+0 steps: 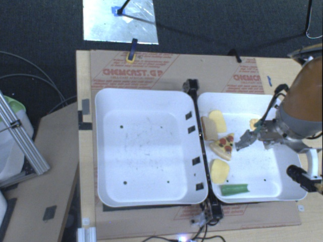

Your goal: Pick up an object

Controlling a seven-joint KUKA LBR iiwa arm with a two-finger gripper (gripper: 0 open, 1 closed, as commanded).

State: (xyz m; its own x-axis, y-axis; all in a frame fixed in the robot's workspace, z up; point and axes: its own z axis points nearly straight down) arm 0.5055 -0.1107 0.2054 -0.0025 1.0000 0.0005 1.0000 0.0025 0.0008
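Note:
The right bin (pixel 267 185) holds several toy foods. A pizza slice (pixel 223 147) lies near its left wall, with a tan bread slice (pixel 209 128) and a yellow piece (pixel 217 119) above it. Another yellow piece (pixel 219 171) and a green stick (pixel 233 188) lie near the front. A small yellow piece (pixel 255 123) sits beside the arm. My gripper (pixel 241 143) hangs over the bin, its tip just right of the pizza slice. Nothing is visibly held between its fingers.
The left bin (pixel 146 147) sits beside the right one, with a black divider (pixel 200 145) between them. Both rest on a cardboard sheet (pixel 166 67). The grey arm with its orange band (pixel 305 102) covers the right bin's right side.

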